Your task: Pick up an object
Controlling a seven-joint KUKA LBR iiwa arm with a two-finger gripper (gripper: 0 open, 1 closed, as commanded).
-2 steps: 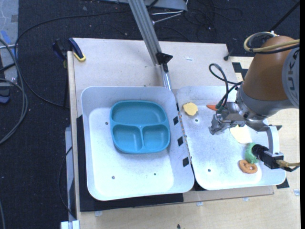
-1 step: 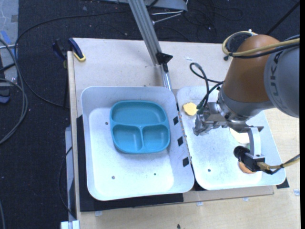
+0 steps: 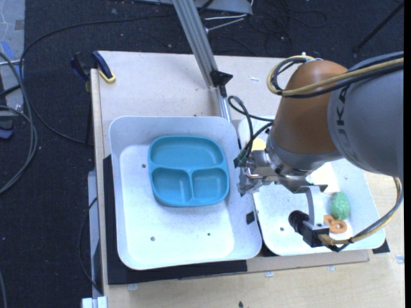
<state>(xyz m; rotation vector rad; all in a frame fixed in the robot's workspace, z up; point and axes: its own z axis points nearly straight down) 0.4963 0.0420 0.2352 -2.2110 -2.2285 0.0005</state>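
Gripper (image 3: 247, 175) at centre frame, over the seam between the bins (open or closed, I cannot tell). A blue divided plate (image 3: 189, 171) lies in the left bin (image 3: 128, 236). A green lump (image 3: 340, 205) and perhaps an orange ring (image 3: 334, 225) sit lower right, in the right bin (image 3: 276, 236).

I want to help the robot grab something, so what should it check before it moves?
1. Is there a thing to pick? A blue plate lies in the left bin: ok.
2. Does the plate lie flat, right way up? Yes, its three hollows face up: ok.
3. Are there other things to choose from? A green lump and an orange ring sit close together in the right bin: ok.
4. Is the hand above a thing? It hangs over the edge between the bins, beside the plate's right rim: not ok.
5. Is the hand free? The arm hides that: cannot tell.
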